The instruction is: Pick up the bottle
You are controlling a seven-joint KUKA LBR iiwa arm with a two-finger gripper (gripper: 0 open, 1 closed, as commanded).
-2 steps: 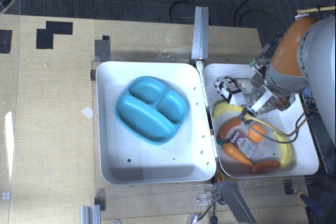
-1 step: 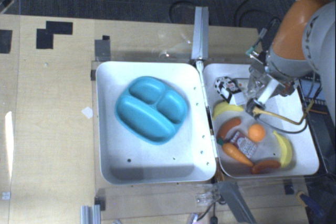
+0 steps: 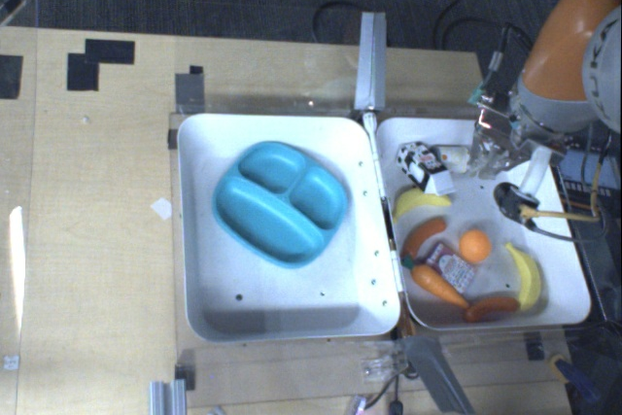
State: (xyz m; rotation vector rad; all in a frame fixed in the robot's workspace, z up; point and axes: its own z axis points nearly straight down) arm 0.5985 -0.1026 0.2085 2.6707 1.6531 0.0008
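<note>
Bottle [image 3: 434, 159] on its side in right bin [image 3: 569, 301], end effector [image 3: 491, 154] alongside.

Arm enters from right edge, orange band uppermost, grey wrist angled down and left. Gripper [image 3: 489, 154] low over upper part of right bin [image 3: 573, 306]. Finger detail too blurred to resolve.

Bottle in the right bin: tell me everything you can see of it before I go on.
The bottle is small, white with black patches like a cow print, and looks plastic. It lies on its side at the back of the right bin, its paler end toward the claw, which sits just beside that end. Whether they touch is unclear. A yellow fruit lies just in front of it.
</note>
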